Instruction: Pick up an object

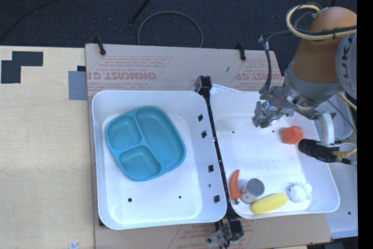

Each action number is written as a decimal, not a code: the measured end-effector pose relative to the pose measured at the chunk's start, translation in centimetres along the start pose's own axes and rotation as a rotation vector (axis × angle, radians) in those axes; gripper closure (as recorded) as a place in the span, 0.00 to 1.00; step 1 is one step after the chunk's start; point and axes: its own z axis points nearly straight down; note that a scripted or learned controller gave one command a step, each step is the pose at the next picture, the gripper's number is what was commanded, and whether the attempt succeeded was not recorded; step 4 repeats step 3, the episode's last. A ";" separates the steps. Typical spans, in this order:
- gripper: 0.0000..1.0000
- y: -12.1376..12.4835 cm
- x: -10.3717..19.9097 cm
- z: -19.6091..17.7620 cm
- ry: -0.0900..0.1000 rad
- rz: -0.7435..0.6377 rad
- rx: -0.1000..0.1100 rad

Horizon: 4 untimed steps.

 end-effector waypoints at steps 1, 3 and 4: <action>1.00 1.2 5.8 -0.3 0.000 0.000 -0.001; 1.00 1.9 15.7 1.7 -0.002 0.001 0.000; 1.00 1.9 15.7 1.7 -0.002 0.001 0.000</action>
